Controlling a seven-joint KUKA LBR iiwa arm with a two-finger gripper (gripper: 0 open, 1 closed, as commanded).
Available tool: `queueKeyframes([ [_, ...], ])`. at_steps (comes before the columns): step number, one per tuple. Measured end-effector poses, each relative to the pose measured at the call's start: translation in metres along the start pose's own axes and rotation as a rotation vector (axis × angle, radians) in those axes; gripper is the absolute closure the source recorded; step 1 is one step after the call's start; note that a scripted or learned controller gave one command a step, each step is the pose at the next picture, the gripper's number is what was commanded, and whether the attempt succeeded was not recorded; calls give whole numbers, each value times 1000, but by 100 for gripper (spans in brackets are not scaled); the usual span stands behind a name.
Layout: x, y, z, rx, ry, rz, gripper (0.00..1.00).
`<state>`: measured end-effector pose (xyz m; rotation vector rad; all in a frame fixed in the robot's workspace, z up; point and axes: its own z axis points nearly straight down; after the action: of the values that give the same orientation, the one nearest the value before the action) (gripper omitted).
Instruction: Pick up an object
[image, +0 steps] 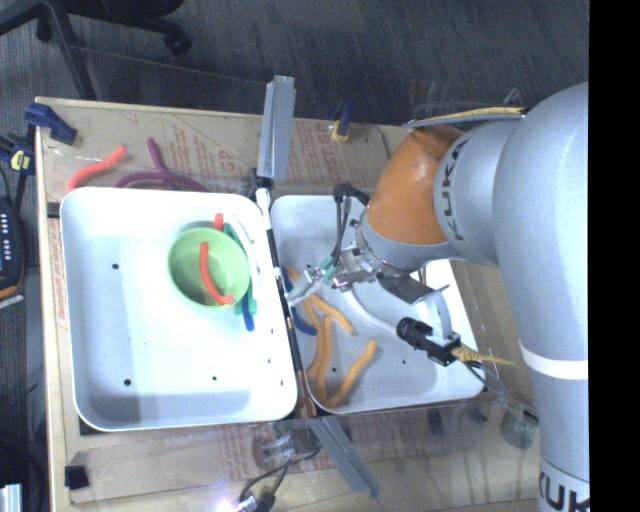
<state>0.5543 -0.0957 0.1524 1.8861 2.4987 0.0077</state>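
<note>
The grey arm with its orange band (420, 195) reaches into the right bin (410, 395) from the right. My gripper (318, 274) is low at that bin's left side, above several orange curved sticks (335, 350) and close to a blue piece (300, 322) by the wall. Nothing shows clearly between the fingers. In the left bin (130, 330) lies a green bowl-like object (207, 265) with a red curved stick (206, 275) across it and blue and green sticks (246, 312) at its right.
A grey divider bar (277, 120) stands up between the bins at the back. Red and purple cords (140, 172) lie on the bench behind the left bin. A black cylinder on the arm's cable (428, 342) hangs over the right bin.
</note>
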Motion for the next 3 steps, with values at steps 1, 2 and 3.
queueKeyframes([
  [1, -8, -12, 18, 8, -2, -12, 0],
  [2, -44, -70, 58, 8, 6, 32, 0],
  [3, -40, -69, 48, 15, 18, 22, 100],
])
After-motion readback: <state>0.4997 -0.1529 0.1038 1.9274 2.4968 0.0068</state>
